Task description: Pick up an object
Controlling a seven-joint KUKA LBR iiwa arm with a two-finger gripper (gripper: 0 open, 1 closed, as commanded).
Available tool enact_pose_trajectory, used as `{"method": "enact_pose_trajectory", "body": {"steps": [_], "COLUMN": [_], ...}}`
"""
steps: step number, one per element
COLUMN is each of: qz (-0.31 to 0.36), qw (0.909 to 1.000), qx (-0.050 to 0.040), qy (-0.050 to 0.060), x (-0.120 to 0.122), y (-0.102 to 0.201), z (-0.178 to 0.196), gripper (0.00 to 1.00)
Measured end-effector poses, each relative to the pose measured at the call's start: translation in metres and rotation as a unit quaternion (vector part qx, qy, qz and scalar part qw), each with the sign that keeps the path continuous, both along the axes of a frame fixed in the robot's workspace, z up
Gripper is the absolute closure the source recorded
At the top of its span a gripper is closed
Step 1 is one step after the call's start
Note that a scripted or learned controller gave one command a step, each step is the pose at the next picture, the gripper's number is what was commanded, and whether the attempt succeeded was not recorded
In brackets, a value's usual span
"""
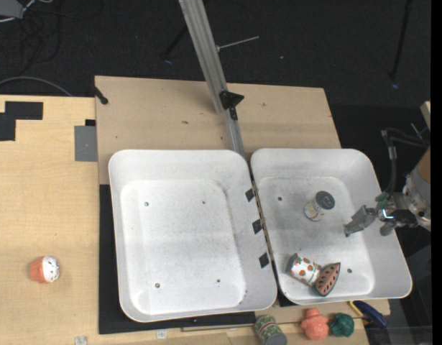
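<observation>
Left bin (181, 236): lying bare.
Right bin (300, 167): holding small jar (320, 205) at centre, patterned cup (305, 268) and shell-like piece (327, 279) at 6 o'clock.
Pincer (358, 221): hovering at 3 o'clock, gripping nothing, fingers' spread impossible to tell, probably lining up on jar.

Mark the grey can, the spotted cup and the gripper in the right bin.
grey can (320, 205), camera view, on its side wall.
spotted cup (303, 268), camera view, on its white spotted side.
gripper (357, 221), camera view, at the fingertips.
</observation>
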State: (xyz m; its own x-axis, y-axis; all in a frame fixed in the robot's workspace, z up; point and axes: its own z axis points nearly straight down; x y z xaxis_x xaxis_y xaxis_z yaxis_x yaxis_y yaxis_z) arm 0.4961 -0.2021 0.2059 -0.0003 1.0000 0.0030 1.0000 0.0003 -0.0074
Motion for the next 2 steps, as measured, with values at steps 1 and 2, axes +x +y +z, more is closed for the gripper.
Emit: {"method": "enact_pose_trajectory", "body": {"steps": [1, 2], "qz": [-0.001, 0.000], "qw": [1.0000, 1.0000], "qx": [-0.0008, -0.0001], "qy": [-0.003, 0.000], "x": [0.001, -0.005], "y": [-0.001, -0.004], "z": [0.002, -0.043], "gripper": [0.00, 0.00]}}
